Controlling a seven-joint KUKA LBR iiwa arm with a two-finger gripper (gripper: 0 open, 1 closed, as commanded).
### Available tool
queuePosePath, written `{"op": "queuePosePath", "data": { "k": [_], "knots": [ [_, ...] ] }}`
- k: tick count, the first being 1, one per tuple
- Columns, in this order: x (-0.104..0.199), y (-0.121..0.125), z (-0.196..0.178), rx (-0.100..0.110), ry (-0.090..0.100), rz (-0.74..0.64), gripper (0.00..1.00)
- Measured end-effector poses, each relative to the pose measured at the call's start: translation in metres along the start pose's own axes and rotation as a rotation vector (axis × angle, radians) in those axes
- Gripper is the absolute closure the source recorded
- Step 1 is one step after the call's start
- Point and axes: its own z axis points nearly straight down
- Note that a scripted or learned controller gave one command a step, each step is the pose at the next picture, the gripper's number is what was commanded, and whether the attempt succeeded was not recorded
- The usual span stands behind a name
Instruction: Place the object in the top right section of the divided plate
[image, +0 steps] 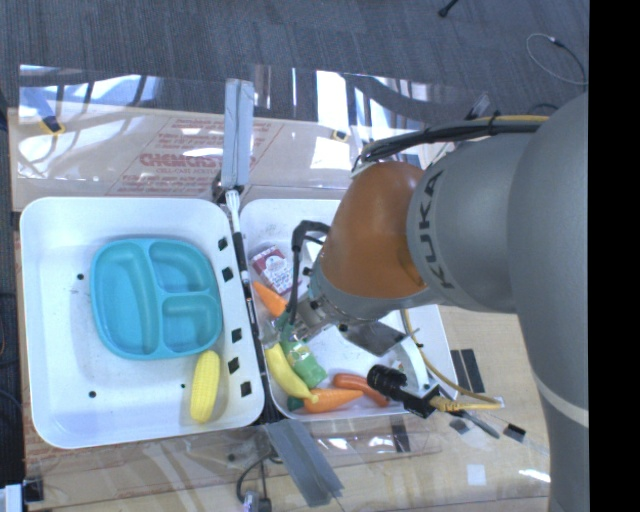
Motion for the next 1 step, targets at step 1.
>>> {"op": "queuePosePath", "data": {
  "k": [1],
  "knots": [
    [0.0906,0.0398,-0.0001,-0.001,-0.001,-0.052,1.0]
  ]
}}
